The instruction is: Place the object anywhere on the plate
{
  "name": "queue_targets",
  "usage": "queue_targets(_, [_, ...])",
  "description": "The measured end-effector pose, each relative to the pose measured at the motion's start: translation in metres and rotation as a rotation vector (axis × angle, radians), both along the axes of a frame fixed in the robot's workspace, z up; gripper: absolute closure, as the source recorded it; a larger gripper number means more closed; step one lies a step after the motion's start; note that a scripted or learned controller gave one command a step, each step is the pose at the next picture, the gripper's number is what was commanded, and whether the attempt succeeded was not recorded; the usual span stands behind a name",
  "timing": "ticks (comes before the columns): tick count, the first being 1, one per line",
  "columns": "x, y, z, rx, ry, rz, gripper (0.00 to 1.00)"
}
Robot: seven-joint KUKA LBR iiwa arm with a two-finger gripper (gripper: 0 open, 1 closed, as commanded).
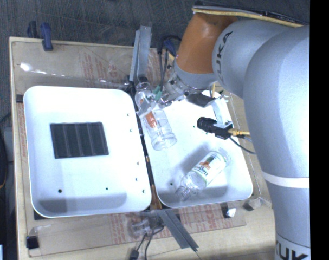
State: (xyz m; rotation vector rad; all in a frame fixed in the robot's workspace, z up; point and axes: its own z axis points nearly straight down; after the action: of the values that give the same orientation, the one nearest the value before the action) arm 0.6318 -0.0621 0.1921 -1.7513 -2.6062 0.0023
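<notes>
Bottle (156, 124) lies at 10 o'clock in my right bin (240, 186), neck toward my claw (163, 93) | claw state: cannot tell | clear plastic, judged light, slick, crushable; take it mid-body across the label | dark plate (79, 140) waits in left bin (37, 104)

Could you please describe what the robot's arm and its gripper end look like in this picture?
The arm is bulky, rounded and light grey, with a broad orange band above the wrist and dark KUKA lettering beside it. A pale ring crosses its lower body. The gripper end is small, metallic and cluttered, with thin dark cables nearby.
</notes>
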Motion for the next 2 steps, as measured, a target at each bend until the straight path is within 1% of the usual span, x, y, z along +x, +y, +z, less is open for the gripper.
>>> queue_targets(1, [-0.034, -0.015, -0.001, 0.001, 0.003, 0.116, 1.0])
queue_targets(2, [0.006, 0.057, 0.029, 0.0, 0.001, -0.082, 1.0])
